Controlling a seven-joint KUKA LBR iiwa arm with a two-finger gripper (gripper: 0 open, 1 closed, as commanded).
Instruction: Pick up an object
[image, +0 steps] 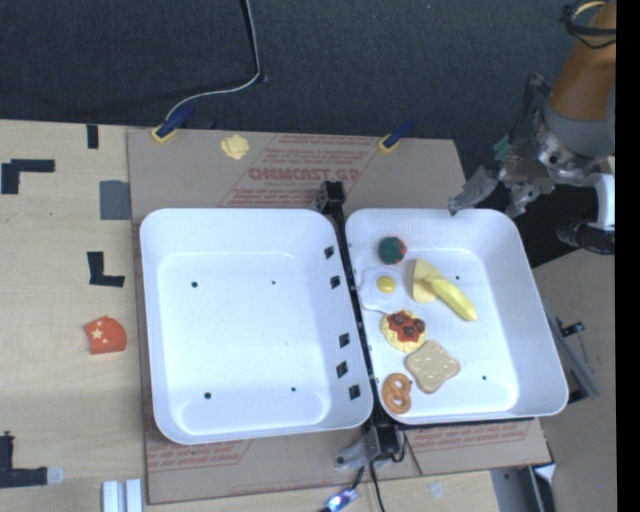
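**Gripper hanging open over the far right corner, toy food lying in the right bin**

The two dark fingers (466, 198) are standing apart with nothing between them. The gripper (487, 208) is hovering over the far rim of the right bin (532, 300), near its far right corner and well clear of the objects inside. Above it, the grey wrist and its orange band (585, 75) are reaching in from the upper right.

The pickable things are all sitting in the left half of the right bin, well apart from the gripper. Nearest the far side, a round green and red piece (391, 249) is lying by the divider. Just below it a fried egg (382, 287) is resting, and a banana (449, 296) is lying slantwise beside it, touching a paler yellow wedge (424, 278). Further towards the near side, a yellow piece with red topping (403, 329) is lying just above a slice of toast (432, 366), and a pretzel (397, 393) is sitting close to the toast's left, by the near rim.

The left bin (150, 240) is lying alongside, its edge meeting the right bin's. Both bins are resting on a cardboard sheet (300, 165), where a small yellow lump (235, 147) is sitting beyond the left bin. A red piece (106, 335) is lying on the wooden bench (60, 260), left of the cardboard.
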